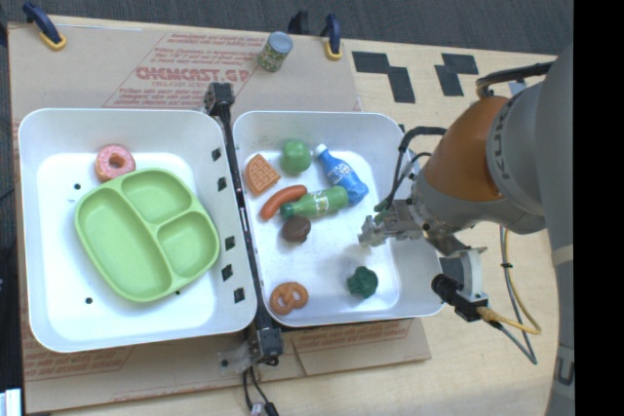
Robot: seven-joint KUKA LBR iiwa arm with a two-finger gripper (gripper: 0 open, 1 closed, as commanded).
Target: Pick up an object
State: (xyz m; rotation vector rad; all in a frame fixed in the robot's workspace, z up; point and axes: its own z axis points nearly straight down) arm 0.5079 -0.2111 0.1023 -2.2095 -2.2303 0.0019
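The right bin [385, 128] holds several toy foods: a waffle [260, 174], a green pepper [296, 156], a blue bottle [342, 171], a sausage [282, 200], a green bottle [319, 203], a brown ball [296, 229], a pretzel [289, 297] and a broccoli floret [363, 283]. My gripper [376, 234] hangs low over the right side of this bin, just above and right of the broccoli. Nothing shows between its fingers.
The left bin [39, 287] holds a green divided plate [146, 234] and a pink donut [114, 162]. A small can [275, 53] stands on the cardboard behind the bins. Clamps [331, 36] grip the board's far edge. Cables [512, 307] trail off the arm at right.
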